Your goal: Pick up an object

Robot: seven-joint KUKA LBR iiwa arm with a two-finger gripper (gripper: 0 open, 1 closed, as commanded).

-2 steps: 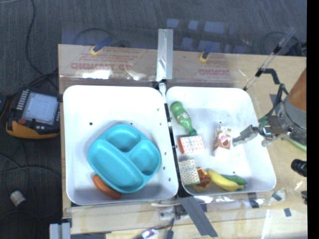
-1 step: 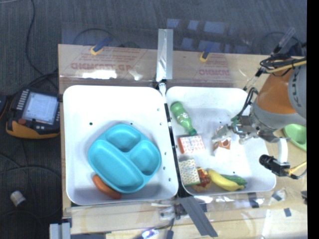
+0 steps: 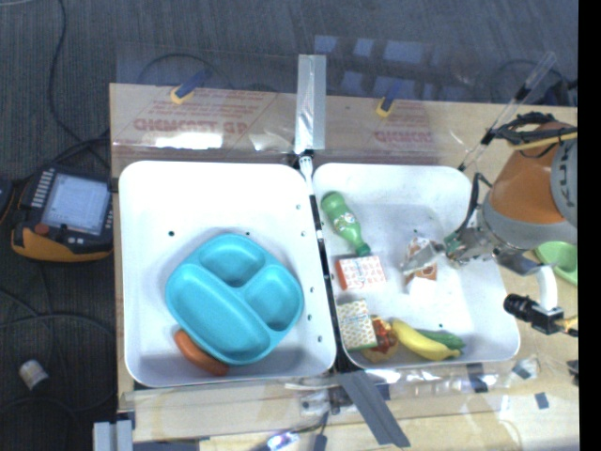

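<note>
Tool (image 3: 451, 249): low in the right bin (image 3: 488, 280), beside a small crumpled packet (image 3: 420, 256); state cannot be told.
Packet: right of the red-and-white box (image 3: 361, 272).
Handling: probably light, thin, easily crushed; grip across its middle.

The arm (image 3: 540, 191) is bulky and rounded, with a broad orange band bulging above a grey, smooth-shelled wrist section. Thin black cables (image 3: 516, 125) loop over its upper side, and one dark cable runs down along the wrist. At the narrow end sits the gripper (image 3: 460, 245), a small assembly of dark and metallic parts with a touch of green.
</note>
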